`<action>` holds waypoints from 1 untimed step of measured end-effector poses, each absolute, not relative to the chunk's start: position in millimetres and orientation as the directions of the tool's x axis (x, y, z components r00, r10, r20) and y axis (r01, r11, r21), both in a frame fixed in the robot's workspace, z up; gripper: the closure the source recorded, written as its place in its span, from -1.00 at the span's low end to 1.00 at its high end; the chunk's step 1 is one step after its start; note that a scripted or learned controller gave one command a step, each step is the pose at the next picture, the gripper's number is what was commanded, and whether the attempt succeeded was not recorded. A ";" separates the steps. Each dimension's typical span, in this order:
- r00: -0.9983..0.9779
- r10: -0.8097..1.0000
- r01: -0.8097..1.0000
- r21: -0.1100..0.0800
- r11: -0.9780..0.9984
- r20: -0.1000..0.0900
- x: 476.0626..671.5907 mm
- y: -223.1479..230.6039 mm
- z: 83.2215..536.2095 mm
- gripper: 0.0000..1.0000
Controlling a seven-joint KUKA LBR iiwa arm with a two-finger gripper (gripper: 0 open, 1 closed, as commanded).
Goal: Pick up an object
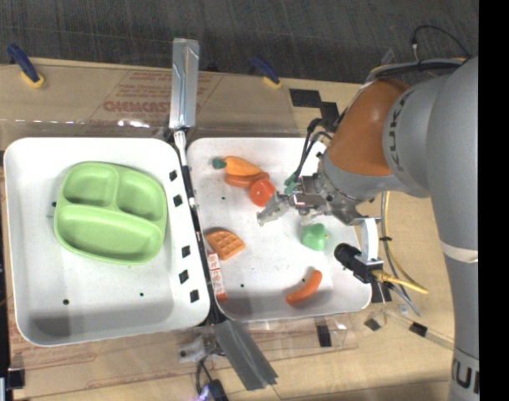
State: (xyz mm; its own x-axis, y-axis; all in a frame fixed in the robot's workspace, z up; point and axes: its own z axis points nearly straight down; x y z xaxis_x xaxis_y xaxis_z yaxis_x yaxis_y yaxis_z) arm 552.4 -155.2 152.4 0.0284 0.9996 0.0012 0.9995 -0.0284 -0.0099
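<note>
- Reaching in from the right, the grey arm [421, 140] with its orange band hangs over the right bin [237, 295], and the gripper [275, 210] is low above the white floor near the bin's middle.
- From where I stand, its fingers look spread a little, with one pale finger [269, 214] slanting down to the left; nothing sits between them, so it has hold of nothing.
- The bin has several small toys to choose from. A red round piece [262, 192] lies just beside the fingertip, up and to the left, and touching it is the orange carrot with a green top [240, 170].
- A green lump [315, 237] lies just below the wrist, a waffle-like orange piece [225, 244] lies by the bin's left wall, and a curved orange-red piece [305, 286] lies near the bottom edge.
- The left bin [28, 307] holds a green divided plate [112, 211], well apart from the gripper.
- I'd judge this as the approach step: the tool is down among the objects but no grasp has been made.
- The red round piece seems the likeliest target, being closest to the fingertips, though I can't be sure which one the program means.
- The next move calls for centring the fingers over one object, dropping to the floor and closing squarely; the round piece could roll or squirt out sideways, and the carrot touching it could get nudged.
</note>
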 end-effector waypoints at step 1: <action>-0.035 0.999 0.999 -0.003 0.035 0.001 624.4 -120.5 91.0 -1.00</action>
